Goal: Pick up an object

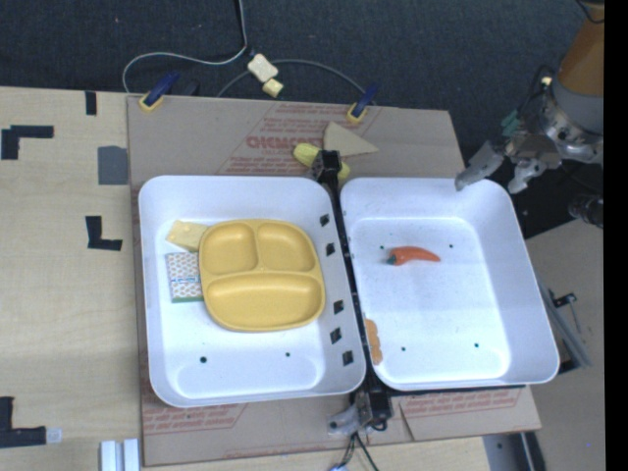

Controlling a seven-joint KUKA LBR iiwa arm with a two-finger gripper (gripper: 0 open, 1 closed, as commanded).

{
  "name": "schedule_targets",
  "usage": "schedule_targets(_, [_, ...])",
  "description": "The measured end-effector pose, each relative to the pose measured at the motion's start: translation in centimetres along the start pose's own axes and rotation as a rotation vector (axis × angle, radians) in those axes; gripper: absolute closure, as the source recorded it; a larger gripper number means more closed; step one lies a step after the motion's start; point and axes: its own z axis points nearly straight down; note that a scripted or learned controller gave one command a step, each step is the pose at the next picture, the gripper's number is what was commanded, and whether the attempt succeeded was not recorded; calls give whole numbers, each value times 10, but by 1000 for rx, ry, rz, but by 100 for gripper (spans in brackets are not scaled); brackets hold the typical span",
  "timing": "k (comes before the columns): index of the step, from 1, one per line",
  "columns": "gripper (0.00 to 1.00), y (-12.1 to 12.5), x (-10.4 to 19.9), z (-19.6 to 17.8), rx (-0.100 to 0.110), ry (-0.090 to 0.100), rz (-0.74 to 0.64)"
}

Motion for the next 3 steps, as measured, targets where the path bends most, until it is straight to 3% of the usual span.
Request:
schedule_targets(1, [0,-7,46,183,-2,1,0])
schedule_targets(2, [0,-21,80,191,-6,-4,-2])
schedule_targets(3, [100,-20,78,180,-9,-4,0])
